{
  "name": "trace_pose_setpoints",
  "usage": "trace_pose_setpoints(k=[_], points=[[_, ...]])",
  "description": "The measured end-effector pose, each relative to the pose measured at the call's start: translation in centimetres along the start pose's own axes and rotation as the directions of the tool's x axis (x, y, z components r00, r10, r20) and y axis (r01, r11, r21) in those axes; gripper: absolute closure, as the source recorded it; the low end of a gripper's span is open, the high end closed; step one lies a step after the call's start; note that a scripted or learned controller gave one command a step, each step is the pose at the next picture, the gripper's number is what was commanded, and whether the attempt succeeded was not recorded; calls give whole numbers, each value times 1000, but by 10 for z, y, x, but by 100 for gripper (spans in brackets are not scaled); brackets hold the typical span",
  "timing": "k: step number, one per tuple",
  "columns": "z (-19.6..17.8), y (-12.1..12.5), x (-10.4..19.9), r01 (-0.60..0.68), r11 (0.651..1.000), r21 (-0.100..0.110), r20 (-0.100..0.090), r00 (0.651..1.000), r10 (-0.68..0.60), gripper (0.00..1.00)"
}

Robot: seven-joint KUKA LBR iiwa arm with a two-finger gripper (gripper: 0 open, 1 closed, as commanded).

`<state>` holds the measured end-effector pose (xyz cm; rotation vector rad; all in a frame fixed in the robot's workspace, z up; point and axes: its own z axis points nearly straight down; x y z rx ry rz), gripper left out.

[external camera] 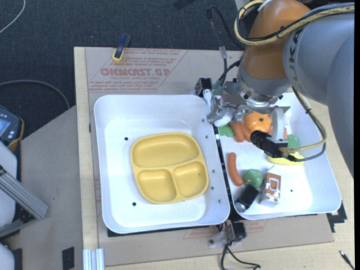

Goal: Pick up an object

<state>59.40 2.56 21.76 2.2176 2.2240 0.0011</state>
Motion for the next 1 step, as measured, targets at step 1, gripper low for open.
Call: trace_pose_setpoints(k=[1], points=[[0,-2,-8,-4,1000,2,0,1000,4,100]])
